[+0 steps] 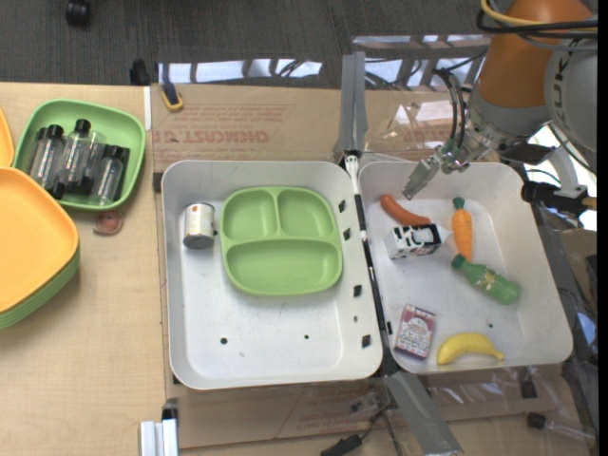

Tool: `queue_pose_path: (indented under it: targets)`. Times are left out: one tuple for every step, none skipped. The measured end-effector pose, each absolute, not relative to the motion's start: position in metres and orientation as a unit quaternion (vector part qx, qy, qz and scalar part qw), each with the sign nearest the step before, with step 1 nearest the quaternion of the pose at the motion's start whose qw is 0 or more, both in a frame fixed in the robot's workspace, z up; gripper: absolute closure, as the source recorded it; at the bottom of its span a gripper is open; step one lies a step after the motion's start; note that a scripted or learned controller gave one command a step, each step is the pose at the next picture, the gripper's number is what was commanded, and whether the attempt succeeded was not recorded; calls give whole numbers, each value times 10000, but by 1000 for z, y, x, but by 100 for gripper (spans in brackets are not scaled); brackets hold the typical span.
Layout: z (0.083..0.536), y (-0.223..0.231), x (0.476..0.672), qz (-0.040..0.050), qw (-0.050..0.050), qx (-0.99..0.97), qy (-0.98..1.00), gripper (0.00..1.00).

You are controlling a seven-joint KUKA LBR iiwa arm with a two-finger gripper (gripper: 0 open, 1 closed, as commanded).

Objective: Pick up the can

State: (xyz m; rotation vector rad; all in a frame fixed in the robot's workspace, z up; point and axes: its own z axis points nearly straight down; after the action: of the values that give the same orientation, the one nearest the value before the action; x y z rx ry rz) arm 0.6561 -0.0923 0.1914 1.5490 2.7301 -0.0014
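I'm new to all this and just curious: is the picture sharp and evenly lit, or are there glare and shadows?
In the camera view, light is soft and even; the can and green tray cast faint shadows in the left bin. The gripper looks slightly blurred, and bright reflections streak the far edge beyond the bins.

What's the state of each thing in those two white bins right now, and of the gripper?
can: on its side, left bin, beside the tray
green divided tray: flat
hot dog: lying flat
carrot: lying flat
green bottle: on its side
banana: lying flat
gripper: above right bin
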Motion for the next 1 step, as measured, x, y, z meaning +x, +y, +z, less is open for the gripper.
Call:
queue_pose_path:
  targets:
    - [169, -156, 659, -6, 9, 6431, 7658, 0]
